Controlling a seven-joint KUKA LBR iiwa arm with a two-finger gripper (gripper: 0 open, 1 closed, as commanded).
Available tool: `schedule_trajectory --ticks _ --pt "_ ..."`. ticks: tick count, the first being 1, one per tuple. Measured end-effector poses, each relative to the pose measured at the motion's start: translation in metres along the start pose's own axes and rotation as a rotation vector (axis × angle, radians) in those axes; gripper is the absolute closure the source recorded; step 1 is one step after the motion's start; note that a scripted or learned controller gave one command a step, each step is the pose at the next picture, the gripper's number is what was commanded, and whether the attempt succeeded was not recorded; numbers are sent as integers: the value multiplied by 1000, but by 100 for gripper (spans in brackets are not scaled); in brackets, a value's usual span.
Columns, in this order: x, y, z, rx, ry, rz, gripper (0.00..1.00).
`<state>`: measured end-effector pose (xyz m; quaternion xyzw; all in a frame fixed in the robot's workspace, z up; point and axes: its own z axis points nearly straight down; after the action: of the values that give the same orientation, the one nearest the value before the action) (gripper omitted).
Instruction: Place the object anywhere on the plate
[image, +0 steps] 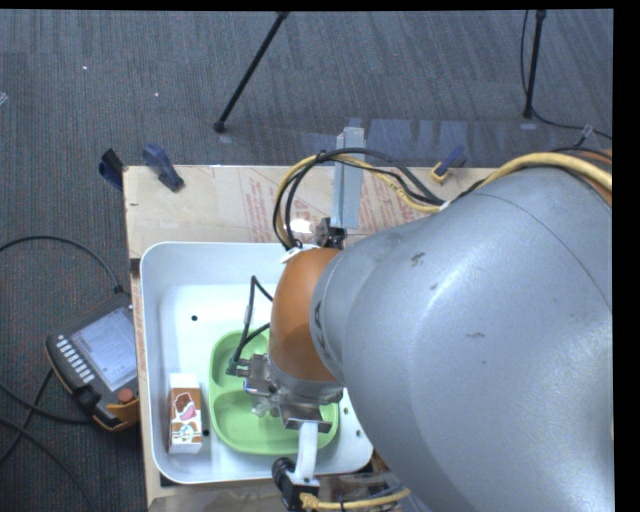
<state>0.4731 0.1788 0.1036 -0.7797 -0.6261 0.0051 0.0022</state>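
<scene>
Right now, from the one camera above the bench, I see the big grey arm with its orange band (300, 320) filling the right and centre of the frame, reaching down over the shallow white plastic bin (160, 290) at lower left. Its two-finger gripper (285, 400) sits low over the light green square plate (228, 400), which lies flat on the bin floor in the lower middle. The wrist hides the tips, so I cannot tell whether it is parted or closed, nor whether anything is in it.

Inside the same bin, the small upright-printed white carton with a red and brown picture (186, 415) lies flat just beside the plate's left edge, off the plate, near the bin's lower left wall. I judge this carton to be the object to place, so the task looks not yet done. The arm being centred over the plate suggests a placing pose, yet the carton lies apart from it.
</scene>
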Motion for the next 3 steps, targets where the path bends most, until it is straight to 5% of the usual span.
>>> schedule_trajectory --ticks 1,2,3 --pt "65 -10 -53 -2 0 203 100" --pt "71 16 -13 -13 9 29 100" --pt "67 -1 -230 -5 0 563 100"
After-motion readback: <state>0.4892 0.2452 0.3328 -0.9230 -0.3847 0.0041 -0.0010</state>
